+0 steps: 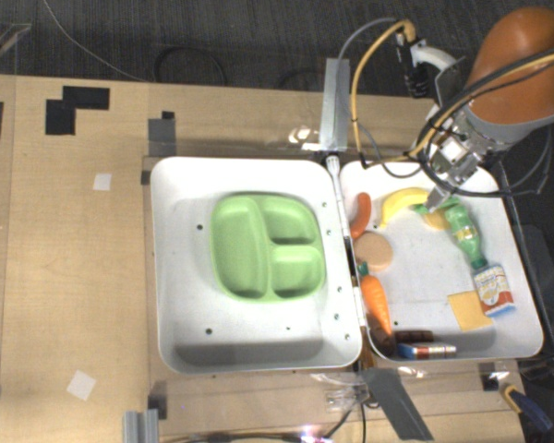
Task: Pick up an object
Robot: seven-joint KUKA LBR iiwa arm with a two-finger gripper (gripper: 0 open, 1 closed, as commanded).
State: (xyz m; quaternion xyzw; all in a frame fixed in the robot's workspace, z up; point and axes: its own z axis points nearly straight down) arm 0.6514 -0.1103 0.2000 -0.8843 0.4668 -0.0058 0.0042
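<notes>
My gripper (440,195) hangs low over the back of the right bin (526,326), where the right end of a yellow banana (402,202) meets the top of a green bottle (460,226). The gripper's body hides that spot, so contact cannot be judged. Also in this bin are a red sausage (361,212), a round tan disc (376,250), an orange carrot (376,303), a yellow cheese slice (467,309) and a small red and white carton (492,289). Markers (425,344) lie along the front wall.
The left bin (175,247) holds a green divided plate (264,245). A metal divider post (332,109) stands at the back between the bins. Cables (369,53) loop behind the right bin near the arm's orange band (522,49).
</notes>
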